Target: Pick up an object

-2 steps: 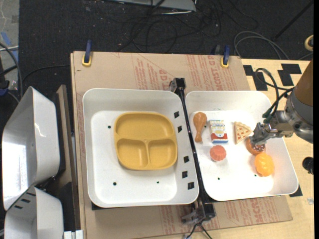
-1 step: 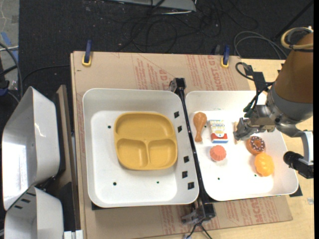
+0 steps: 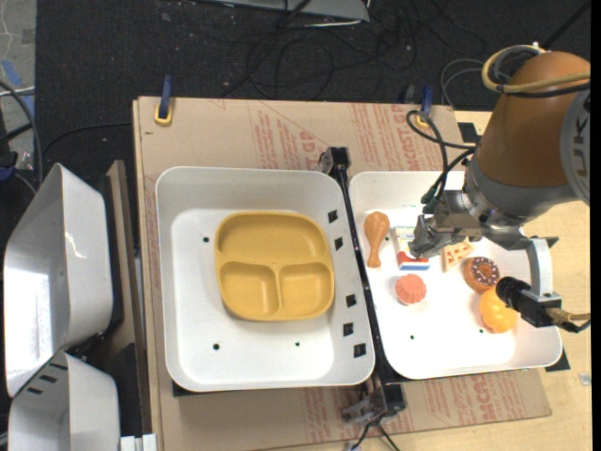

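While the gripper [image 3: 420, 243] is hung low in the right bin [image 3: 451, 360], whether it is spread or pinched cannot be told; the small red-white-blue block [image 3: 411, 263] is seen just below it, almost touching; its long axis is laid left-right; the drumstick [image 3: 376, 234] is found just left, lengthwise up-down.
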